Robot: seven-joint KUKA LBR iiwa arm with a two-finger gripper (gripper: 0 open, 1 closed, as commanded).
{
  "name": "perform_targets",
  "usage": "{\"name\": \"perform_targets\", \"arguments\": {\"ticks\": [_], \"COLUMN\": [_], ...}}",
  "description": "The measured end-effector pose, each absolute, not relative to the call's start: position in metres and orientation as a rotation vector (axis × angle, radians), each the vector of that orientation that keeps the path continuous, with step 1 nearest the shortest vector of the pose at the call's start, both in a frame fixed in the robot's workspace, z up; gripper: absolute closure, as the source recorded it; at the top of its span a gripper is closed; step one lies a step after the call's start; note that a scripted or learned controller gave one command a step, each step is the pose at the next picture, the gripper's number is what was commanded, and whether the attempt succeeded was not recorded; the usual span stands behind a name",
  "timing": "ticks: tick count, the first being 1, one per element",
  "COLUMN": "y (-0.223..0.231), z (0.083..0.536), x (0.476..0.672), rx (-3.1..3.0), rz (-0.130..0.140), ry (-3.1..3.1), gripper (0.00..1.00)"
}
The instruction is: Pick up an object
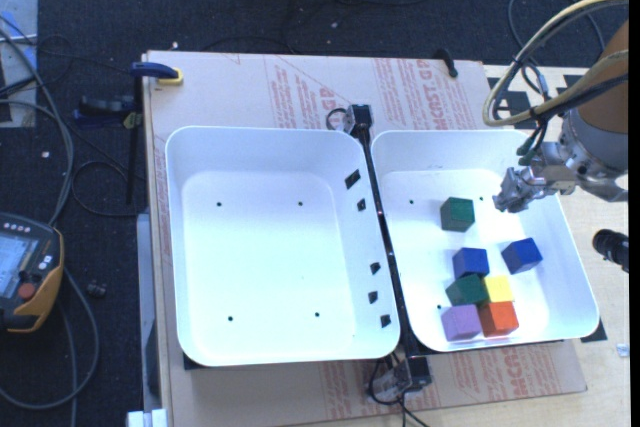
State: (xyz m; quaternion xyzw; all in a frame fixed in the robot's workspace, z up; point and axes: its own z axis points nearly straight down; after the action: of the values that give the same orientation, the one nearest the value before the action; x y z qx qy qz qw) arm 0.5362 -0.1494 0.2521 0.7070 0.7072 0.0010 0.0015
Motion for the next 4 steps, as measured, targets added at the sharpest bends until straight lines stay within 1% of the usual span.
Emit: {"name": "perform_targets", "arguments": {"ticks": [1,2,3,4], "y": [-0.149,-0.102,-0.045,-0.003], "z": [0.287,0.279,0.267,0.248], "x": [0.537,0.535,0.536,0.553], "rx": [2.219,2.218,2.217,2.219], "rz": [0.003,0.000,0.000,-0.001], "ry": [2.220,2.226,2.228,2.226], "gripper": [1.00,1.00,1.00,1.00]}}
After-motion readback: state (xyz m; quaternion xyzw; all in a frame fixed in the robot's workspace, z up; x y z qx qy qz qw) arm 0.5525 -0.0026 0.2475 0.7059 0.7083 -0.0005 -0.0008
